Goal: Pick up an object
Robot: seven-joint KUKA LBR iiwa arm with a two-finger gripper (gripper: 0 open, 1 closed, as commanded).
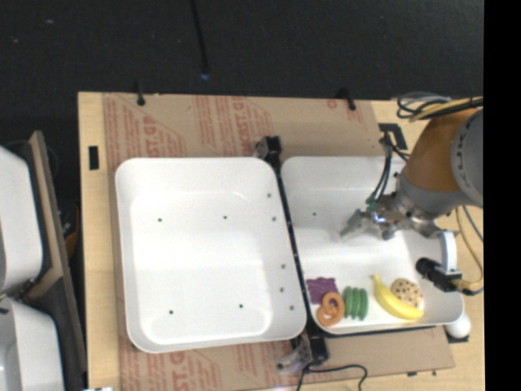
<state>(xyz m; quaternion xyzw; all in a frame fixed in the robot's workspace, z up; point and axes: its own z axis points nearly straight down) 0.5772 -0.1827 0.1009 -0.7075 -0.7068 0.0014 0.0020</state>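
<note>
Along the front wall of the right bin (326, 177) lie several small objects: a purple piece (321, 287), an orange ring (331, 309), a green ribbed piece (355, 301), a yellow banana (392, 301) and a brown speckled cookie (404, 291) resting on the banana. My gripper (370, 228) hangs over the middle of the right bin, behind the objects and apart from them. It stands open, its fingers (352, 226) spread, with nothing between them.
The left bin (138, 218) sits beside the right one, their walls meeting at a black clip (268, 147). A black and white fixture (444, 267) stands at the right bin's right edge. Cables run behind the arm.
</note>
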